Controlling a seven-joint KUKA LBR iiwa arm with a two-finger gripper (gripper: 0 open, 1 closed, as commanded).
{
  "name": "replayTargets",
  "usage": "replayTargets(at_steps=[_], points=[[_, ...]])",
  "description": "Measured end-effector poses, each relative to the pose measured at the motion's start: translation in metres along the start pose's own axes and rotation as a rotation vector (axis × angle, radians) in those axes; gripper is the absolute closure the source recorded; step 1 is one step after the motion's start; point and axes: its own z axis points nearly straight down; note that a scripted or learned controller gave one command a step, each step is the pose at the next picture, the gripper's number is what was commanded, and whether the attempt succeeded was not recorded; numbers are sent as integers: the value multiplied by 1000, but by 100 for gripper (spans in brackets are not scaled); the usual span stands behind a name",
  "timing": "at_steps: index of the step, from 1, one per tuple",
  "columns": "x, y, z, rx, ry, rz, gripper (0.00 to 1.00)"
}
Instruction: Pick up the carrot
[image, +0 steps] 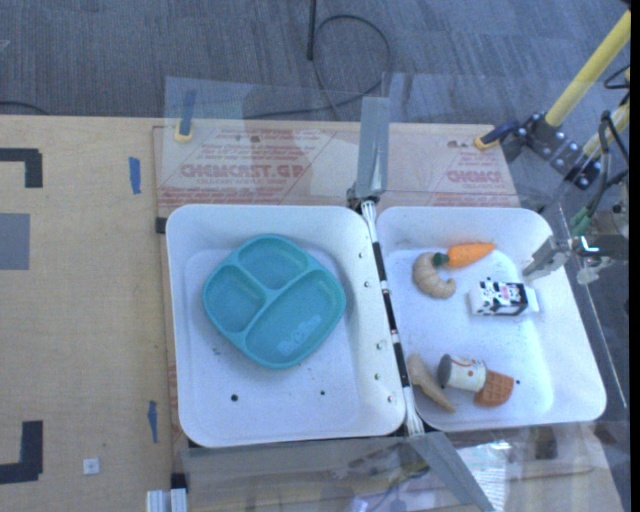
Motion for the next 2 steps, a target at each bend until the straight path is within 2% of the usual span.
replayTargets(at_steps=[1,2], points=[[-5,81,125,-2,-1,14,0],[35,123,189,-5,-1,419,0]])
